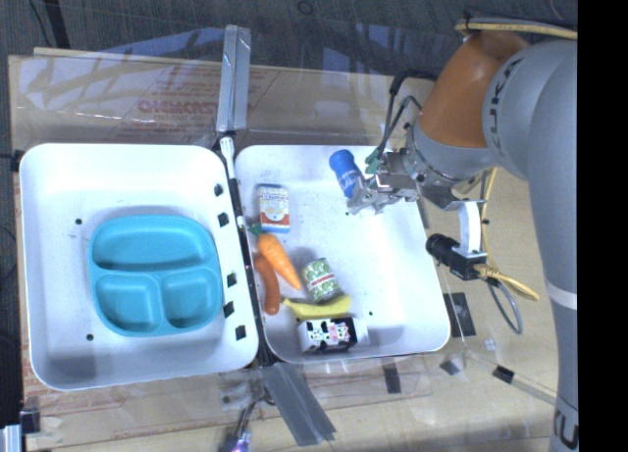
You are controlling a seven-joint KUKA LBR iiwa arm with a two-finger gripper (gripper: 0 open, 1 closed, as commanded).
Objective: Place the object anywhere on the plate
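Gripper (pixel 365 195) just beside blue cup (pixel 343 173), its state impossible to tell; cup likely light, rigid, slick, best pinched across its sides, plate (pixel 154 275) well left.

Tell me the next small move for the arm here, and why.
Probably lower the claw onto the blue bottle beside it in the right bin. Nothing shows between the fingers, and the blue plate in the left bin carries none of the items yet.

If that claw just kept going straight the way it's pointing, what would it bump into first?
Probably the blue bottle: the gripper points leftward and the bottle lies just ahead of it in the right bin. Depth is hard to judge; it might meet the bin floor instead.
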